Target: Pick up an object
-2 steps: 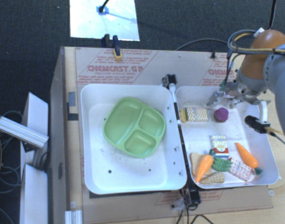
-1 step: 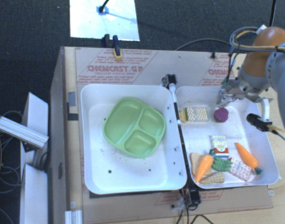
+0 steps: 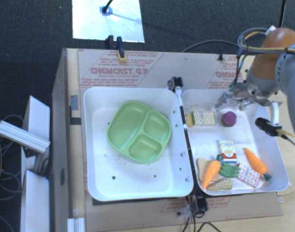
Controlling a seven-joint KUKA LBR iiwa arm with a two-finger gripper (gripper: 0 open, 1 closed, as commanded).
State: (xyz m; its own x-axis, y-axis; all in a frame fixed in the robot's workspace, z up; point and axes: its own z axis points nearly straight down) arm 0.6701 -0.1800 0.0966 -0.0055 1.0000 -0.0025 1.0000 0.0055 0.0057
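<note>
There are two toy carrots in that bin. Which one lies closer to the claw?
The carrot by the bin's right wall, the one on the arm's side. The other carrot lies further left, near the divider, beside the green toy.

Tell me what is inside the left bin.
The left bin holds one green divided plate, lying tilted, its three compartments bare. A few dark specks dot the bin floor. Whatever lies under the plate is covered.
</note>
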